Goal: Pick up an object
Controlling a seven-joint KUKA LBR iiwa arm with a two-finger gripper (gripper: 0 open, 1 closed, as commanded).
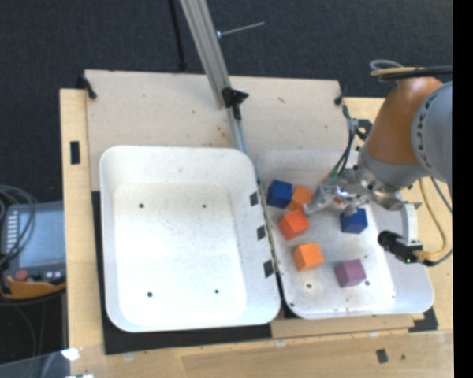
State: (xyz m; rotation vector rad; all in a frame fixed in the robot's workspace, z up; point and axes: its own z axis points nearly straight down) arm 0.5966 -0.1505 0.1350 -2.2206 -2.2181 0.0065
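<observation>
The right bin (pixel 414 294) holds several small blocks. A blue cube (pixel 279 193) sits at its upper left with a small orange block (pixel 302 195) touching its right side. Below them lie an orange cube (pixel 293 224) and another orange cube (pixel 308 256). A purple cube (pixel 349 272) rests lower right, and a second blue cube (pixel 353 221) lies mid-right. My gripper (pixel 336 198) hangs low over the bin, between the small orange block and the second blue cube, just above and to the left of that cube. Nothing is visibly held.
The left bin (pixel 118 172) lies beside the right one, their walls meeting near the middle. A slanted metal rail (pixel 209 46) rises at the back. Cables (pixel 416 246) trail off the wrist over the right bin's right side.
</observation>
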